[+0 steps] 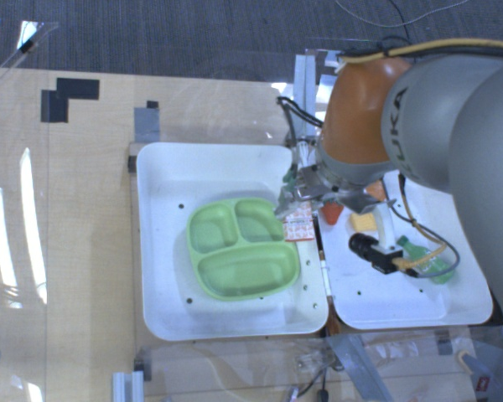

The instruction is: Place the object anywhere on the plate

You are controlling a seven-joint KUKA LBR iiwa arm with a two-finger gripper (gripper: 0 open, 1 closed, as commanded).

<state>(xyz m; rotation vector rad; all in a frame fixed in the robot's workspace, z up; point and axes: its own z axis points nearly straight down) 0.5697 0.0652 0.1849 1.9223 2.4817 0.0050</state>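
A green plate with three compartments lies in the left white bin. My gripper hangs just past the plate's right rim, near the wall between the two bins. It is shut on a small white packet with red print, which dangles below the fingers at the plate's right edge. The grey arm with its orange band covers much of the right bin from above.
In the right bin lie a red-orange piece, a yellow block and a green transparent item. The bins' raised walls meet right under the gripper. Bare white floor surrounds the plate in the left bin.
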